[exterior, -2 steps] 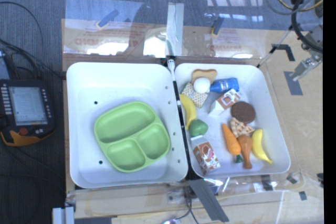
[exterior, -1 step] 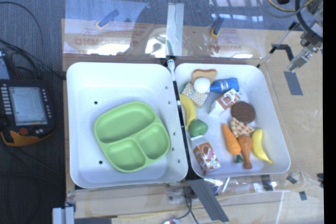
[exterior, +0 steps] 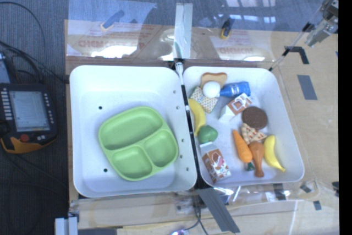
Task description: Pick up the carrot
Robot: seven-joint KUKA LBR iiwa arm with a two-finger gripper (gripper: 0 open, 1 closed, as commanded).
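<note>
Small carton: nearest item, at the near edge of the right bin, red-brown and white print, lying tilted.
Carrot: orange, in the right bin's near-right part, lying with its length running far-left to near-right; free of any grip. A drumstick-shaped brown piece lies touching it on the right.
Banana, right: yellow, just right of the drumstick piece, close to the bin's right wall.
Waffle piece: tan, gridded, just beyond the carrot's far end, partly under a dark brown round patty.
Green round item: left of the carrot, near the divider between the bins.
Second banana: yellow, along the right bin's left wall, just beyond the green item.
Far cluster: white egg-like ball resting against a bread slice; blue packet to their right; small red-and-white carton nearer than the packet.
Left bin: holds a green divided plate with three compartments, set toward the near right.
Gripper: at the far right edge, well apart from both bins, over the bench beyond the right bin's far corner; too small and cut off to tell how far the claw is spread; nothing seen in it.
Pendant: hand controller with a screen, on the floor left of the bench.
</note>
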